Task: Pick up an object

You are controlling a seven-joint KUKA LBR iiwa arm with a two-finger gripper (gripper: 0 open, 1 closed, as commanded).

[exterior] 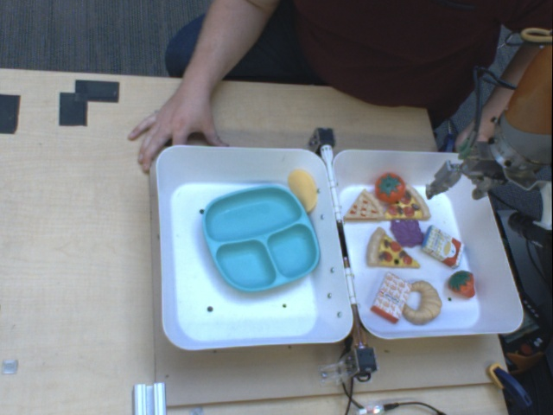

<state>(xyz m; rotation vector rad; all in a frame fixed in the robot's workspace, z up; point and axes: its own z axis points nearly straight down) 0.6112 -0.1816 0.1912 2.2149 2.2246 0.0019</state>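
Observation:
The right bin (497, 232) holds several toy foods: a red and green tomato (390, 186) lying on pizza slices (366, 206), a purple piece (406, 231), another pizza slice (389, 252), a small printed packet (441, 245), a red and white carton (391, 296), a tan croissant (423, 303) and a small red fruit (462, 284). My gripper (460, 182) hangs over this bin's far right part, to the right of the tomato. It is open, with nothing between its fingers (441, 180).
The left bin (177, 258) holds a blue divided plate (259, 236) and a yellow lemon (302, 188) by its far right corner. A person's hand (173, 128) rests on the bench just beyond the left bin. A hinge strip (339, 232) joins the bins.

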